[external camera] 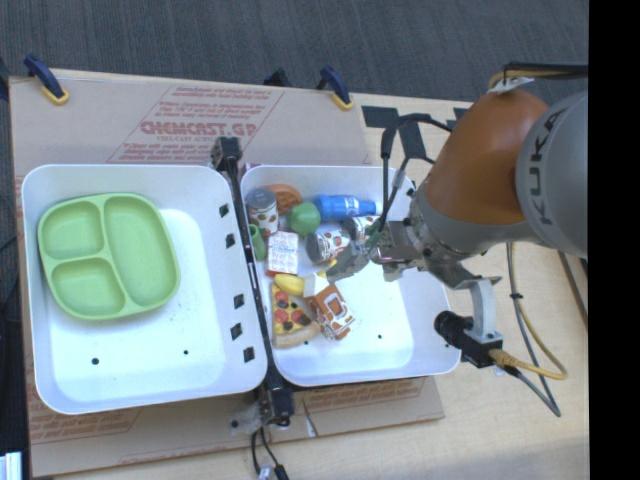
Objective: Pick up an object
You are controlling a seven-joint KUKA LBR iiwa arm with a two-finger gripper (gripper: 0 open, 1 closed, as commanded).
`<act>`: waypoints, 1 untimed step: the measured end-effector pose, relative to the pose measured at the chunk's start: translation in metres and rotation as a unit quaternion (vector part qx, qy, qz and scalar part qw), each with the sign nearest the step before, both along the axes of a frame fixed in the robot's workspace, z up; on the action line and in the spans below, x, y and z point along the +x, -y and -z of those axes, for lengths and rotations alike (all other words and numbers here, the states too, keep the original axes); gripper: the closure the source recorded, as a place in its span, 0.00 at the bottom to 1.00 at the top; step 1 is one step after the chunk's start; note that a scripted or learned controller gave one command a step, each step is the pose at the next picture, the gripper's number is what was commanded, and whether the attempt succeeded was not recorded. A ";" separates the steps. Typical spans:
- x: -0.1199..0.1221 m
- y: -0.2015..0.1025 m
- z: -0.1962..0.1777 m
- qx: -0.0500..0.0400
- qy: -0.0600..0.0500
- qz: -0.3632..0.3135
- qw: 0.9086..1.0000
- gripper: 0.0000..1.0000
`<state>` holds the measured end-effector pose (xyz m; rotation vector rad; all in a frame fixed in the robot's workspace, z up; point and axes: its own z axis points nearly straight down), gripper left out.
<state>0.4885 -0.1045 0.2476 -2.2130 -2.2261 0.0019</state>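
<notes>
Seeing my gripper (352, 258) low in right bin (425, 353) by small can (330, 242) (finger state: cannot tell).

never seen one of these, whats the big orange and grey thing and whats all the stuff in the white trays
The big orange and grey thing is a robot arm, photographed by one camera fixed above the bench, looking down at a slant. At its end is a two-finger gripper, low over the right bin. That bin holds small toy groceries: a blue bottle, a small can, a pizza slice and more. The left bin holds a green divided plate. Whether the gripper holds anything is unclear.
</notes>
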 end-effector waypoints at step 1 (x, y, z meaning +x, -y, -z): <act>0.002 0.053 0.121 0.000 0.001 0.000 1.000 0.00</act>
